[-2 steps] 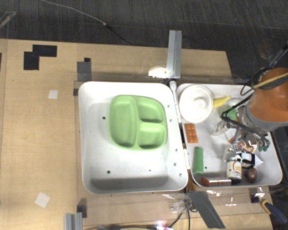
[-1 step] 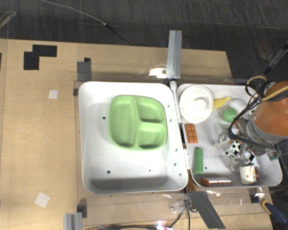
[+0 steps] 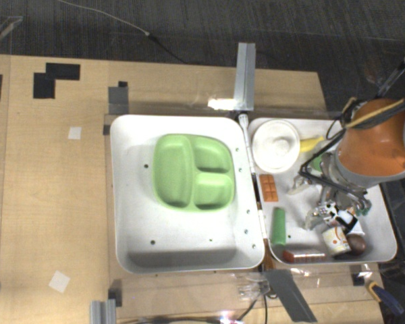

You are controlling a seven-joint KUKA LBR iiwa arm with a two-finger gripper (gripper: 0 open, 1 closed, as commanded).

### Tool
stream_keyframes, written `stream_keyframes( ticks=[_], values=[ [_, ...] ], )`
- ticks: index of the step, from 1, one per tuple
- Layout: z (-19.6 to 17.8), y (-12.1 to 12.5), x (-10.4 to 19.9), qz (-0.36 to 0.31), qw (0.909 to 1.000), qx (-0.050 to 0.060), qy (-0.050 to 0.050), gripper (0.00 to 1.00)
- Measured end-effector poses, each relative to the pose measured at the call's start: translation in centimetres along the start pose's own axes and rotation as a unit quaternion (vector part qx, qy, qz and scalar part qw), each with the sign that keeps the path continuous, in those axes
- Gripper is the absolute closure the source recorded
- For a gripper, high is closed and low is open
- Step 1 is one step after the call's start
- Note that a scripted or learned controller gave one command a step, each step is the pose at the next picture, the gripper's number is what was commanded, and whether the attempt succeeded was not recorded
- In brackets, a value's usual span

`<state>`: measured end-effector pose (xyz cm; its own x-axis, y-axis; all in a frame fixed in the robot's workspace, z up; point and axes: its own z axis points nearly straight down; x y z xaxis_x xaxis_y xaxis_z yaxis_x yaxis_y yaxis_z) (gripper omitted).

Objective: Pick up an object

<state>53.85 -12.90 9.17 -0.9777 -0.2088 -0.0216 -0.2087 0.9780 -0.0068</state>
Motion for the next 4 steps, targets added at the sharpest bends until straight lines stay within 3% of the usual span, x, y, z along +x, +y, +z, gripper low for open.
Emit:
stream_keyframes(
  ticks=[1, 2, 3, 4],
  values=[
    [-0.1, -3.5, 3.8, 0.027, 0.9996, 0.001, 0.001, 0.00],
    [0.2, -1.9, -4.9, -0.106, 0.9943, 0.000, 0.001, 0.00],
    [-1.4, -2.0, -5.5, -0.104, 0.9945, 0.003, -0.007, 1.00],
    [-1.3, -2.0, -5.5, -0.104, 0.9945, 0.003, -0.007, 0.00]
  ],
)
